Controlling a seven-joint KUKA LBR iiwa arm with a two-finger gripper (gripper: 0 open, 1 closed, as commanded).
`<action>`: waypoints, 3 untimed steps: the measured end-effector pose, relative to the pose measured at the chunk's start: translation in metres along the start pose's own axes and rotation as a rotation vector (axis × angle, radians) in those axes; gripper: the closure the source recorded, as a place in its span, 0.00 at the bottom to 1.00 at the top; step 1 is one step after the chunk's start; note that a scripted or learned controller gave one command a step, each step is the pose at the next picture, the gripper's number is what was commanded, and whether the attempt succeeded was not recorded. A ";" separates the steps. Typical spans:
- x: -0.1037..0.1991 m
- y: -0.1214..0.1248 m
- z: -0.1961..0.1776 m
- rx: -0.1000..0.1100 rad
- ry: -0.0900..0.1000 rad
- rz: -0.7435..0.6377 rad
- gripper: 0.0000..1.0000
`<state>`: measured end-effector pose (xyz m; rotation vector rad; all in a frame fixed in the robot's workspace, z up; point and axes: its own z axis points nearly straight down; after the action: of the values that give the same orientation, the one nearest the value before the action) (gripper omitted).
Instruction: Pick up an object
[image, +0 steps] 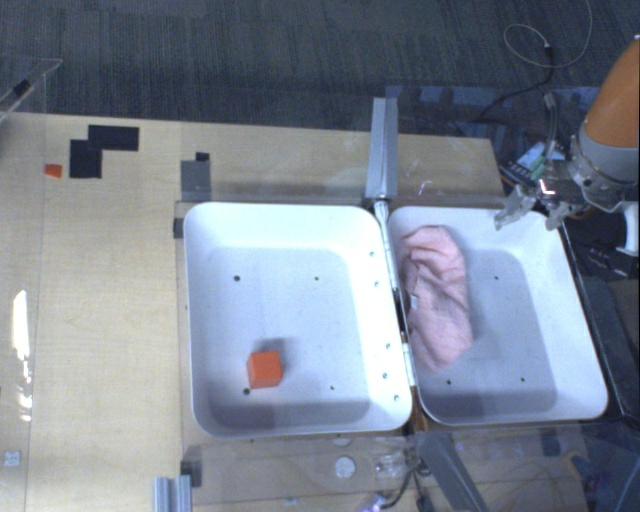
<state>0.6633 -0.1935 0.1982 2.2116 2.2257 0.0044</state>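
On my screen I see 2 white bins side by side on the wooden bench (100, 320). The left bin (210, 300) holds 1 small orange block (265, 369), sitting on the floor toward the near left corner, well apart from the walls. The right bin (560, 340) holds 1 crumpled pink cloth (438, 293), lying lengthwise against its left wall, just beside the divider between the bins. Further right, the arm (610, 130) hangs over the far right corner of the right bin, and its gripper (527, 208) sits above that rim, well apart from the cloth. I see its fingers spread apart with nothing between them.
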 end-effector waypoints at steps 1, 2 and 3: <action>0.043 0.008 0.109 -0.004 -0.001 -0.144 0.00; 0.027 -0.026 0.109 -0.006 0.000 0.115 0.00; 0.105 -0.016 0.108 -0.007 0.001 -0.003 0.00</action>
<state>0.6468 -0.0883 0.0898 2.2054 2.2255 0.0136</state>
